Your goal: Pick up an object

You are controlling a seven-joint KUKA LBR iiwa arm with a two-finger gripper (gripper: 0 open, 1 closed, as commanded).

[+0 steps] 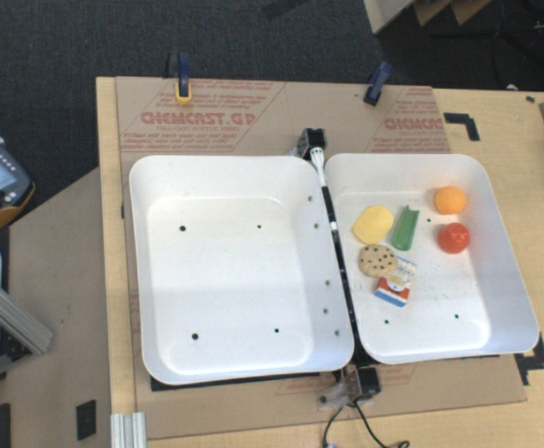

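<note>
The right bin [495,287] holds several small objects grouped in its upper middle. An orange ball [450,200] lies near the far right, with a red tomato-like ball [453,238] just below it. A yellow rounded piece [373,224] sits beside a green upright block [405,228]. Below them lie a brown cookie [377,259] and a small red, white and blue carton [395,287].
The left bin [160,334] adjoins the right one along a black divider strip [332,236]. Both rest on a brown board [253,110] held by blue clamps [182,73] at the far edge. Cables trail off the near edge.
</note>
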